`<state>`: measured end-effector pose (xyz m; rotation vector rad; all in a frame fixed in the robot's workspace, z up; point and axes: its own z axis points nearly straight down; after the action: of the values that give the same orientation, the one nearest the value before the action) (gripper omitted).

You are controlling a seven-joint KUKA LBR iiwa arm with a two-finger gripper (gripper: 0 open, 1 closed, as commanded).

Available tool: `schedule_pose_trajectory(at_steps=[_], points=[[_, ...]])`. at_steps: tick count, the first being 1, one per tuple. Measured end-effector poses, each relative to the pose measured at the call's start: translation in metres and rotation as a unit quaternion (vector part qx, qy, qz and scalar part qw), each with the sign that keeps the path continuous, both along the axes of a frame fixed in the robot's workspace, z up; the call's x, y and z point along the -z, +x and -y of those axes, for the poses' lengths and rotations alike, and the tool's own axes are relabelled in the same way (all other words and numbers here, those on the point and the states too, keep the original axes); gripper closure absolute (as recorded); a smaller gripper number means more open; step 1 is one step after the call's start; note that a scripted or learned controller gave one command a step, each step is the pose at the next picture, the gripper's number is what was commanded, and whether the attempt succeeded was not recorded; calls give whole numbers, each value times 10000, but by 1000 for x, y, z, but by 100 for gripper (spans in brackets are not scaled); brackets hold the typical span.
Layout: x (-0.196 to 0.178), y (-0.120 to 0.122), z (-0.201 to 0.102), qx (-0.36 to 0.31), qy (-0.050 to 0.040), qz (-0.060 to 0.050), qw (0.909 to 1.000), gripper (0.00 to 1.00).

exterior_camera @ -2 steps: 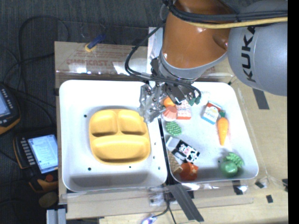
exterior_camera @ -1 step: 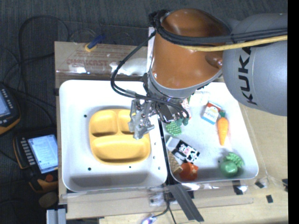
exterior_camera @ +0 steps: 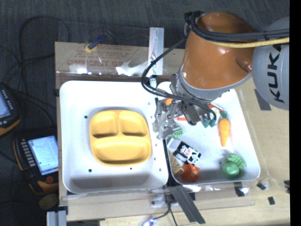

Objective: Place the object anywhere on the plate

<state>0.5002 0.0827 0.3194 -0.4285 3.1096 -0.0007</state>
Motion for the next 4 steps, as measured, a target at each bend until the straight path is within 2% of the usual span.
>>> schedule_pose_trajectory(at_steps=[1, 2, 3, 4], points=[[22, -1, -54, -152, 3, -8, 9999, 100], [40, -3, -31, 1010, 3, -6, 9949, 100], [-50, 6, 2, 1060, 4, 6, 9944, 100], [9, -5, -54, 747, 6, -6, 9972, 100]])
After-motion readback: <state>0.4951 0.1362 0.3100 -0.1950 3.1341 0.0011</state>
